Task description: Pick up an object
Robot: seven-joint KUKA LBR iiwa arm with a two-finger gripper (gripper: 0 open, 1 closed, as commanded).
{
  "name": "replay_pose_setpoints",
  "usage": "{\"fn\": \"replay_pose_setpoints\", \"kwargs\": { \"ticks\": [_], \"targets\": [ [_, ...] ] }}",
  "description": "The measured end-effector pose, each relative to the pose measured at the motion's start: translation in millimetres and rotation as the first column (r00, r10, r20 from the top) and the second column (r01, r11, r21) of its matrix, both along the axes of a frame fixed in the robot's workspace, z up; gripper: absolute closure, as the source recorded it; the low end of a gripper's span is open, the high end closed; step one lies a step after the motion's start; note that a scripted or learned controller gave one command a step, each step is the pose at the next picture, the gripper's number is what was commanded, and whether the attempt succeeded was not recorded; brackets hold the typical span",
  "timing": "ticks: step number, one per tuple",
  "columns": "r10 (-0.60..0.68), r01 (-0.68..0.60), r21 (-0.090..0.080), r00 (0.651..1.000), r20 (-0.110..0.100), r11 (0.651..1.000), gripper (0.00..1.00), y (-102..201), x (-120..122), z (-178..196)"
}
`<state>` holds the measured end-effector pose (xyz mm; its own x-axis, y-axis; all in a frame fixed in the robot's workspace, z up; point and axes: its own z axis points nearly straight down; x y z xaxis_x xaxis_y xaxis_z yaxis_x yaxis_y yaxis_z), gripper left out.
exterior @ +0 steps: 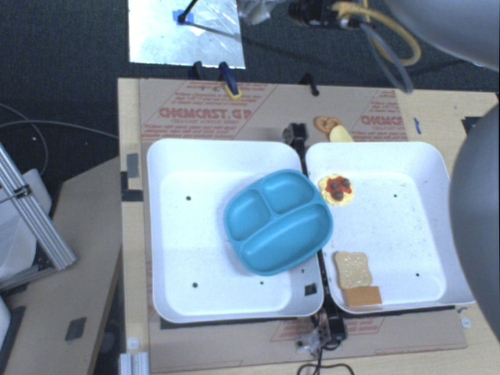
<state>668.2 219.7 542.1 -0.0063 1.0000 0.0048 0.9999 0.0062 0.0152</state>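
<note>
A blue divided plate (277, 222) lies in the left bin (176, 233), its right edge reaching over the divider toward the right bin (422, 209). In the right bin there are a small yellow disc with red topping (337, 188) near the far left corner, a toast slice (353, 268) and an orange square piece (362, 295) at the near left corner. My gripper (260, 0) hangs blurred at the top of the view, beyond the bench's far edge and far from both bins.
A brown pretzel-like piece (323, 123) and a yellow piece (341, 134) lie on the cardboard behind the right bin. A blue and yellow clip (229, 82) sits at the far edge. The grey arm (445, 14) covers the upper right and right side.
</note>
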Motion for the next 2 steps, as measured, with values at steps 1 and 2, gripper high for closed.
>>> {"fn": "replay_pose_setpoints", "kwargs": {
  "ticks": [1, 2],
  "targets": [
    [-0.004, 0.004, -0.010, 0.999, -0.034, 1.000, 1.00, -4.6, -93.0, -169.6],
    [0.003, -0.003, -0.005, 1.000, -0.020, 1.000, 1.00, 16.8, -176.9, -187.3]
  ]
}}
